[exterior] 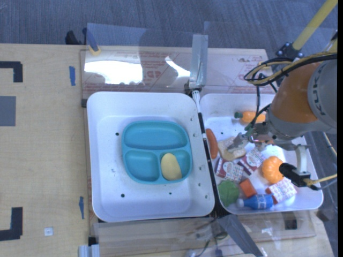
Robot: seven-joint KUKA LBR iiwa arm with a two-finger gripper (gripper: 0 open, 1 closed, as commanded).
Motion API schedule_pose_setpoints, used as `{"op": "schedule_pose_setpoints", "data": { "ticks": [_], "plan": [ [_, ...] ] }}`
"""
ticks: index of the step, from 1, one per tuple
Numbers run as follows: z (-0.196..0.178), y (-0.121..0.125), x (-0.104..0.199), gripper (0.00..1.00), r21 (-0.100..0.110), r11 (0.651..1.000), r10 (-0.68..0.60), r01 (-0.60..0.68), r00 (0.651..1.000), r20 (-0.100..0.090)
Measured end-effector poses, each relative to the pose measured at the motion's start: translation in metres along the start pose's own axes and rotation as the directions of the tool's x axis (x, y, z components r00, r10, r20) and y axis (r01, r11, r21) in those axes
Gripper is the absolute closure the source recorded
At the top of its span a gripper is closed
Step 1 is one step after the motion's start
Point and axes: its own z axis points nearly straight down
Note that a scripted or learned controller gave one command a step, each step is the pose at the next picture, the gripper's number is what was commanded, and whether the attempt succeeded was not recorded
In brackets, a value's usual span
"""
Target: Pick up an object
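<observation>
The right bin (pixel 221 109) holds a pile of small things: a red sausage (pixel 211 142), a tan flat piece (pixel 231 153), red-and-white packets (pixel 232 171), an orange ball (pixel 271 168), a green lump (pixel 229 191), a blue bottle (pixel 258 201) and a small orange fruit (pixel 248 116). My gripper (pixel 242 140) hangs low over the middle of this bin, just above the tan piece and the packets. The grey and orange wrist hides the things behind it.
The left bin (pixel 107 143) bears a teal divided plate (pixel 153 138) with a yellow oval fruit (pixel 171 166) in its lower right compartment. A metal divider (pixel 199 63) stands behind the bins. Cables loop above the wrist at the right.
</observation>
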Motion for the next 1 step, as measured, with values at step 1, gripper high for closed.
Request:
{"op": "schedule_pose_setpoints", "data": {
  "ticks": [1],
  "plan": [
    [-0.0006,-0.0599,-0.0103,0.00,-0.005,1.000,-0.021,0.021,1.000,0.002]
  ]
}}
